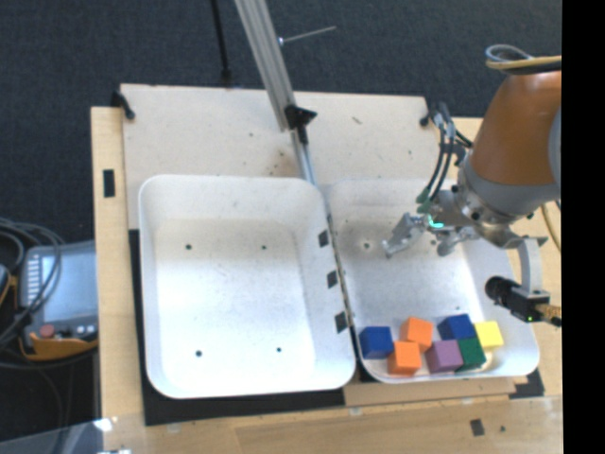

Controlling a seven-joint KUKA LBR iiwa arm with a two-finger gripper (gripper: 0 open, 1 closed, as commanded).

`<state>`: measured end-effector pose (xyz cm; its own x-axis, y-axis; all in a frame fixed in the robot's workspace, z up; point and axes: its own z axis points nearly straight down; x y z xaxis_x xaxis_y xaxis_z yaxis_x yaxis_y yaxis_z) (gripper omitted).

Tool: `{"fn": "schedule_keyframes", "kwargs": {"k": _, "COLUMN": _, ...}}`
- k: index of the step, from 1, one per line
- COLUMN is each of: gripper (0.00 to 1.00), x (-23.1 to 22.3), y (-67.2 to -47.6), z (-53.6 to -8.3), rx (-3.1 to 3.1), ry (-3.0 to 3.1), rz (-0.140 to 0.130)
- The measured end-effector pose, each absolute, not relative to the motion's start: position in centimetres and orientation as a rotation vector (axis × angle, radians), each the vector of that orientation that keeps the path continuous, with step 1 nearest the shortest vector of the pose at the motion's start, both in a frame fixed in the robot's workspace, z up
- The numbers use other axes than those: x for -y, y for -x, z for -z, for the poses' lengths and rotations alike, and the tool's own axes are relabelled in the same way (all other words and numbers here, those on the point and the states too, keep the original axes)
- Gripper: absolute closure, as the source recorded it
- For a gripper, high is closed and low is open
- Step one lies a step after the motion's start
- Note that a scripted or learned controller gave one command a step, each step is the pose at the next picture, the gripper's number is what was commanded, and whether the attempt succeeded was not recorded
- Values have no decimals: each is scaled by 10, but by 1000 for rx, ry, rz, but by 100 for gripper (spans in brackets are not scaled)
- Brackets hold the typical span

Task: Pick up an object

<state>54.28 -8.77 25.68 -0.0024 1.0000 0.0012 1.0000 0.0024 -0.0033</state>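
— Position of the gripper (423,236)?
— Above the right bin (378,218), over its bare upper floor. Fingers spread apart, nothing between them. Hanging from the grey arm with the orange band (518,126), reaching in from the right.

— And the blocks to pick?
— Clustered at the near edge of the right bin, well apart from the gripper. Blue block (376,340) at the left, orange block (419,330) beside it, a second orange block (406,357) in front. Then purple block (443,356), green block (472,354), another blue block (458,327) behind, and yellow block (489,335) at the far right. Packed close, several touching.

— Anything in the way?
— Open bin floor between gripper and blocks. Cables (444,159) hanging beside the wrist. A slanted metal rail (267,50) crossing the surface (217,126) behind the bins. Left bin (236,282) just beside the right one. A pendant with screen (57,296) off the surface at the left.
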Motion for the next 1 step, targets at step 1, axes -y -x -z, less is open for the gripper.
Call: {"fn": "schedule_keyframes", "kwargs": {"k": 1, "gripper": 0, "x": 88, "y": -543, "z": -259, "rx": 2221, "ry": 2223, "rz": 2}}
